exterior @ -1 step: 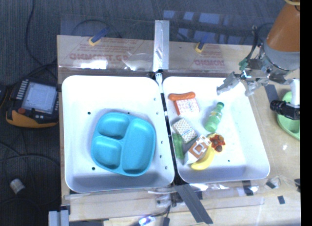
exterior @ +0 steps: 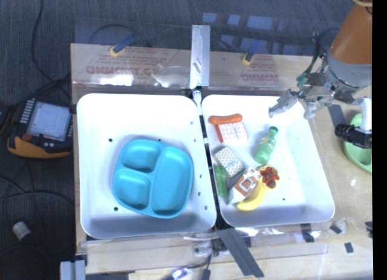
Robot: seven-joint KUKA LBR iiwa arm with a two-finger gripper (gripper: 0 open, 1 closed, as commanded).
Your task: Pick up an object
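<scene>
Nothing picked yet: I have the gripper (exterior: 292,104) hovering, fingers spread and empty, above the right bin's (exterior: 302,170) far-right corner, green bottle (exterior: 265,144) nearby.

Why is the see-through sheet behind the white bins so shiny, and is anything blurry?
Camera view: light bounces off the clear sheet, making white glare patches; the gripper looks a little smeared and soft; the blue tray casts a dim shadow on its bin; the toys in the right bin look fairly sharp.

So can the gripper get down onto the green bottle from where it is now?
Probably yes. The gripper hangs above the right bin's far corner, and the green bottle lies apart from the other items with bare floor around it, nothing over it.
</scene>
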